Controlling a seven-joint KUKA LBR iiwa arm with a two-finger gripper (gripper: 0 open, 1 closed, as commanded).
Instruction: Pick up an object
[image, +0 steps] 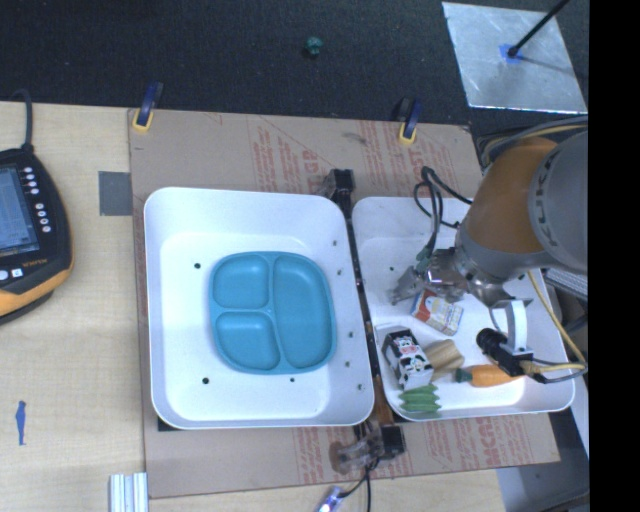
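I am looking down at my gripper (432, 285), which is hanging low inside the right bin (385, 232), just above a small white packet with red marks (440, 313), but I cannot tell how it is set. Near it, toward the front of that bin, a black and white toy (405, 356), a tan block (443, 354), a green piece (420, 401) and an orange carrot shape (490, 376) are lying. In the left bin (170, 300), a blue plate with three parts (271, 311) is sitting in the middle.
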